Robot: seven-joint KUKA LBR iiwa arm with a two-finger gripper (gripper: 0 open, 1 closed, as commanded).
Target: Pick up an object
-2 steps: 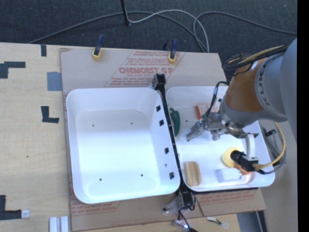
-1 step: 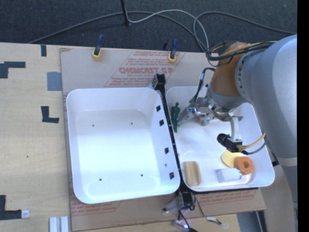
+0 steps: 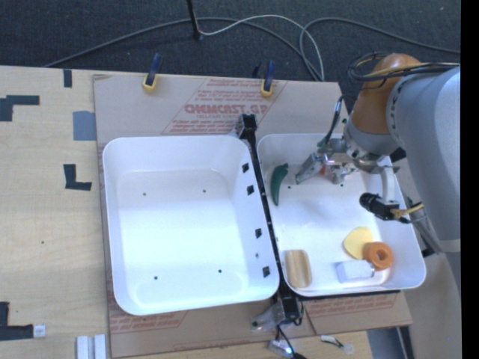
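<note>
My gripper (image 3: 320, 174) hangs over the far part of the right bin (image 3: 404, 279), its fingers spread open with nothing between them. A curved green object (image 3: 278, 180) lies just to its left, close to the wall between the two bins. Near the front of the right bin rest a wooden block (image 3: 297, 268), a yellow disc (image 3: 357, 239), an orange ring (image 3: 380, 255) and a small pale grey piece (image 3: 353, 271). All of these sit well apart from the gripper.
The left bin (image 3: 120, 223) stands beside the right one, with a black clipped divider (image 3: 258, 200) between them. The grey arm with its orange band (image 3: 378, 96) comes in from the right. Cables (image 3: 299, 32) trail behind the bench.
</note>
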